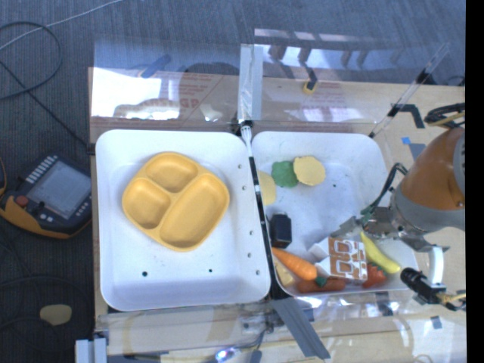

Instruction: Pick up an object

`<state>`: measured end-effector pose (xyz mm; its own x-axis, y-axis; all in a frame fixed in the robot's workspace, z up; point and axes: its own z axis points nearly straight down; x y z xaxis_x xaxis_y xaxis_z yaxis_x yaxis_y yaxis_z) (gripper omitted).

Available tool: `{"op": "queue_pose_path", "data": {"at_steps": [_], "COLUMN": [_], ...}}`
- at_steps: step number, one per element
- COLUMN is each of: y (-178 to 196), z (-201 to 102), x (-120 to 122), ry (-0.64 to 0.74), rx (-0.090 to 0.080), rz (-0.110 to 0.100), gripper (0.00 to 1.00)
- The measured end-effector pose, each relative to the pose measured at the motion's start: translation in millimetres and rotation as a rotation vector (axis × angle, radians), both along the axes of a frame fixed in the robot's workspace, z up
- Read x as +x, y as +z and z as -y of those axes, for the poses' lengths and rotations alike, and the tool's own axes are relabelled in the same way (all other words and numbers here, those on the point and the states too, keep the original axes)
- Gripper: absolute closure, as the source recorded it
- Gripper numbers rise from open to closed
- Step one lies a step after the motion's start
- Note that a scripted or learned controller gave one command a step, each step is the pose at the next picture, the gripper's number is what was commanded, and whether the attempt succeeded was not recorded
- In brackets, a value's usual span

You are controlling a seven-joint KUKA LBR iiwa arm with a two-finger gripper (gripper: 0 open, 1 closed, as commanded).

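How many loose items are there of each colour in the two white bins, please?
Yellow: 4, the divided plate, round piece, banana and a piece at the divider.
Green: 1, round piece.
Black: 1, block.
Orange: 1, carrot.
White and orange: 1, carton.
Total: 8, though reddish bits near the carton are unclear.

My arm point(435, 195) is a rounded bulk banded in orange over a grey collar, with dark cables looping off it, a black bracket and white piece near its lower end, and grey metal parts toward my claw point(368, 221).
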<state>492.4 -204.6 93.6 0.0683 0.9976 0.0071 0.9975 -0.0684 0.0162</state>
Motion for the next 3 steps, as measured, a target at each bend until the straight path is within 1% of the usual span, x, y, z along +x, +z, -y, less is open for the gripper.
{"op": "queue_pose_path", "data": {"at_steps": [1, 2, 3], "y": [8, 7, 83], "z": [2, 1, 12], "x": [0, 0, 21], "ry": [-0.002, -0.001, 0.188], "rx": [-0.006, -0.005, -0.008], "rz": [0.001, 0.0, -0.017], "gripper": [1.0, 0.0, 0.0]}}
